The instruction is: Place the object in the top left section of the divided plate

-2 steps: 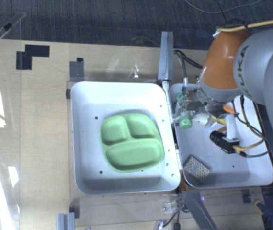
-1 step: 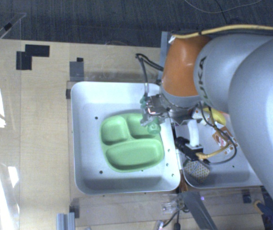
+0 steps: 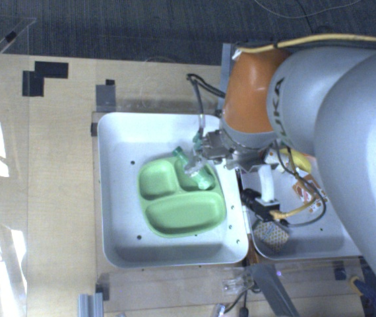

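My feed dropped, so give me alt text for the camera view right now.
The gripper hangs over the upper right section of a green divided plate in the left white bin, beside a small green object. The grey-and-orange arm covers the right bin.

The bench (image 3: 49,197) is viewed from 1 fixed camera above, tilted down; 2 bins (image 3: 119,197) are centred, and the arm (image 3: 320,104) is seen close at 3 o'clock.

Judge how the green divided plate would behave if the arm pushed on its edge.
The plate looks like moulded plastic, so probably stiff and light. It lies flat on the smooth white bin, so a push would likely slide it rather than tip it. Its rounded rim may let the tool slip off.
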Motion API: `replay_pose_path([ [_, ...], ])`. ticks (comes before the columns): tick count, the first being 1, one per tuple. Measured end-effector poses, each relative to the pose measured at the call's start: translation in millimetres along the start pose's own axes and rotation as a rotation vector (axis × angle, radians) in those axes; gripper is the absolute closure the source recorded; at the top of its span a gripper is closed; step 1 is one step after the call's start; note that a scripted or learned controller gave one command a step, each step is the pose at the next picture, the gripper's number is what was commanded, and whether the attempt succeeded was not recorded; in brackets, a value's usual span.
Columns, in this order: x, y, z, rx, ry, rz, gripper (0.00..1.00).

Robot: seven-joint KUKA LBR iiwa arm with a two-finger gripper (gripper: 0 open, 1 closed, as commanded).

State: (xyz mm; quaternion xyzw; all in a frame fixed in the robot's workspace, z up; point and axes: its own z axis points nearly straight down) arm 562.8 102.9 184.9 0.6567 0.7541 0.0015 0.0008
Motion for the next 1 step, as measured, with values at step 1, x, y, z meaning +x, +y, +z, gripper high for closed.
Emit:
replay_pose_path([
  [1, 0.0, 0.0, 0.0, 0.0, 0.0, 0.0, 0.0],
])
